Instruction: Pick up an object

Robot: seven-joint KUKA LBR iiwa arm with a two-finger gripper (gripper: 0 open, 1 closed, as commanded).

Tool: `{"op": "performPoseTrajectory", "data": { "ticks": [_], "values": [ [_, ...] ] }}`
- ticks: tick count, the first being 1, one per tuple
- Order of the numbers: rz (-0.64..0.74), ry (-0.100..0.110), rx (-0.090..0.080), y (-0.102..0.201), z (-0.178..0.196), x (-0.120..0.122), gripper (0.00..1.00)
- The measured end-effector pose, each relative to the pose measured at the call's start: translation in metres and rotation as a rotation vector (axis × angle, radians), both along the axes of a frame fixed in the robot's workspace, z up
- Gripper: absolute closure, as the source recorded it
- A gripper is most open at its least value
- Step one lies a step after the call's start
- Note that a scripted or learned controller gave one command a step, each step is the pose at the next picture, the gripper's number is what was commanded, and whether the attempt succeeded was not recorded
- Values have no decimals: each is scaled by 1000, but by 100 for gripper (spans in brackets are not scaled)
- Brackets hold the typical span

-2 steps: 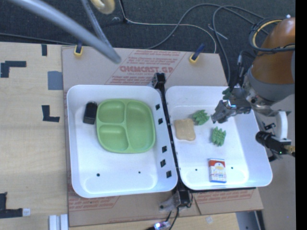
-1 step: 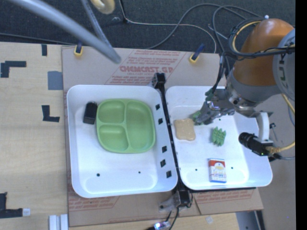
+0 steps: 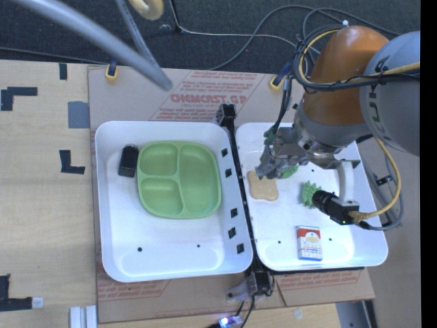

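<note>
End effector [image 3: 272,169] low over tan slab [image 3: 263,187] near right bin's [image 3: 369,255] left wall, likely lining up grasp; finger spread: cannot tell. Green plate [image 3: 179,180], black block [image 3: 128,160] idle in left bin [image 3: 116,251].

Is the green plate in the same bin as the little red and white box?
No, the green plate lies in the left bin; the box is in the right bin.

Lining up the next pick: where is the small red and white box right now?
In the camera view, the small red and white box lies in the right bin, near its front edge, below the green spiky toy and right of the tan piece.
</note>
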State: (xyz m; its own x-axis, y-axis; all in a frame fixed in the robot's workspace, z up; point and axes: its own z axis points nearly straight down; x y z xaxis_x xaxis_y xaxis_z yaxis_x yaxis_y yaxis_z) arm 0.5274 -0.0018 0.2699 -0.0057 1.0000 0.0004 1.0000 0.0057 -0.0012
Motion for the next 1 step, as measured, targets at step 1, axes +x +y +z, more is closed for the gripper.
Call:
{"op": "performPoseTrajectory", "data": {
  "ticks": [1],
  "values": [
    [1,3,0,60,-20,2,100]
  ]
}}
